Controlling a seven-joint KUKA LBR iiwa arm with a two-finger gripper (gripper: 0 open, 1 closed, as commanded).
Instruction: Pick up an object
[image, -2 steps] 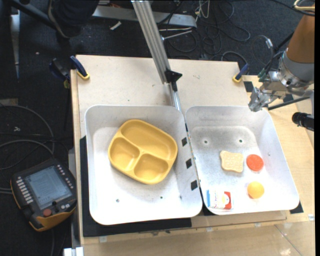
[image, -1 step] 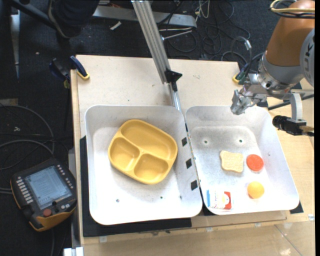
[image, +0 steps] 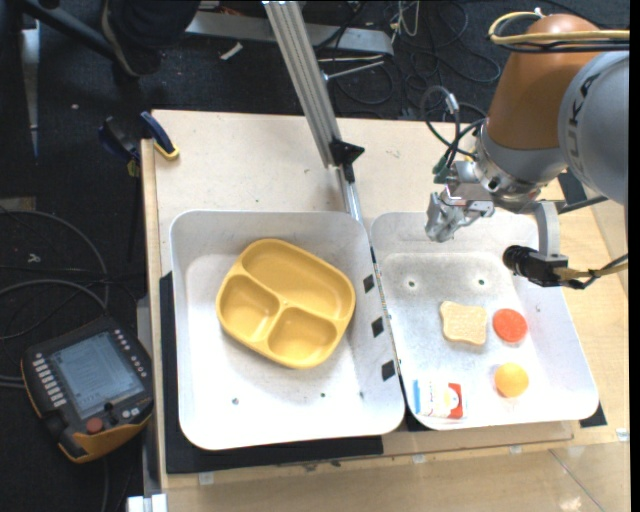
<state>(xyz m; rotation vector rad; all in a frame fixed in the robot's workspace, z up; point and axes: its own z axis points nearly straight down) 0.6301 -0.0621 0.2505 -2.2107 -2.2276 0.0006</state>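
Two white bins, left bin (image: 200, 400) with yellow divided plate (image: 286, 302), right bin (image: 560, 400) with four small items, end effector (image: 441, 228) state unclear

A yellow divided plate (image: 286, 302) lies in one white bin (image: 200, 400); a tan bread slice (image: 464, 324), red-orange disc (image: 510, 325) and yellow ball (image: 511, 380) in the other. The worktop (image: 250, 160) is pale beige.

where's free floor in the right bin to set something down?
Right bin: bare along its left side and far end, under the claw. Crowded near right: bread slice, red piece, orange ball, carton.
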